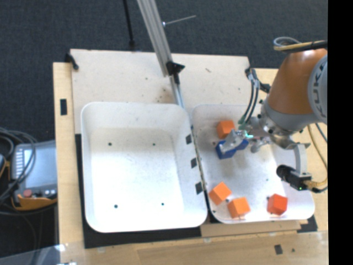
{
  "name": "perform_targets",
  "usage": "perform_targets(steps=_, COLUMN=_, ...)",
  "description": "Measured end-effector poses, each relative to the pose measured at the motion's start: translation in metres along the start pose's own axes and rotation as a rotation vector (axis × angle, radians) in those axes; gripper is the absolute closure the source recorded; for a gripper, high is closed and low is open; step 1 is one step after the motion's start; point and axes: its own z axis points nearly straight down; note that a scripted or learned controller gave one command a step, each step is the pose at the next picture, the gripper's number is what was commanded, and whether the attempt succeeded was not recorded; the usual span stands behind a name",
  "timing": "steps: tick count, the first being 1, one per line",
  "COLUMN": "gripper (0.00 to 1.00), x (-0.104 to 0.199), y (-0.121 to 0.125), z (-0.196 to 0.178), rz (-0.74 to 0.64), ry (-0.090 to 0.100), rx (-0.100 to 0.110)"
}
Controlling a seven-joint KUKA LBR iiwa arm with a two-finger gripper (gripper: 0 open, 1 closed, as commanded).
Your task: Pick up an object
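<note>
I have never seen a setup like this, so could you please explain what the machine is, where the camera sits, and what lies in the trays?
The picture comes from one fixed camera above a bench, looking down at a slant. The grey and orange shape at the right is a robot arm reaching in. Its gripper, the part that grasps, hangs low over the right bin. Two shallow white bins sit side by side; the left bin is the larger-looking one.

In the right bin lie four orange blocks: one near the gripper, two at the front, and a redder one at the front right. A blue object sits just at the gripper's tip. I cannot tell whether the gripper is grasping it or only touching it. A metal rail rises from behind the bins.
</note>
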Motion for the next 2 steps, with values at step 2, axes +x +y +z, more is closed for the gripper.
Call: perform_targets(steps=2, gripper=0.00, x=0.003, y=-0.005, z=0.043, rz=0.005, ry=-0.003, rx=0.001)
